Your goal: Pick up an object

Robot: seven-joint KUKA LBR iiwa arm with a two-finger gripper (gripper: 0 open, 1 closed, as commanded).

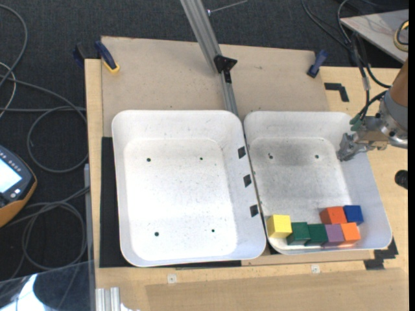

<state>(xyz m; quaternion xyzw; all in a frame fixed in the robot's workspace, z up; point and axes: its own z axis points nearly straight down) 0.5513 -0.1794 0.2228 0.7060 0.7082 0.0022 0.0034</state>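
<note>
a dark carpeted floor (45, 37) with loose black cables (39, 118) surrounds a pale wooden bench (272, 76), whose top is held by blue clamps (107, 56) at about ten and two o'clock. a grey metal pole (204, 28) slants down from twelve o'clock to the seam between two shallow white bins. a handheld control unit with a lit screen (11, 181) lies on the floor at nine o'clock.

the left bin (130, 135) is a rounded plastic tray, speckled and scuffed. the right bin (324, 125) is the same shape, with a darker grey smudge across its middle.

the arm reaches in at three o'clock, and its claw (347, 149) hangs over the right bin's upper right corner, near the rim. it is small and partly blurred, so i cannot tell how far it is open, and nothing is seen gripped in it.

the objects are small blocks, matte and square-edged, clustered along the right bin's lower edge at about five o'clock, well apart from the claw: a yellow block (280, 225), two green blocks (307, 232), a purple block (334, 233), two orange blocks (350, 231) and a blue block (353, 214), touching one another.
</note>
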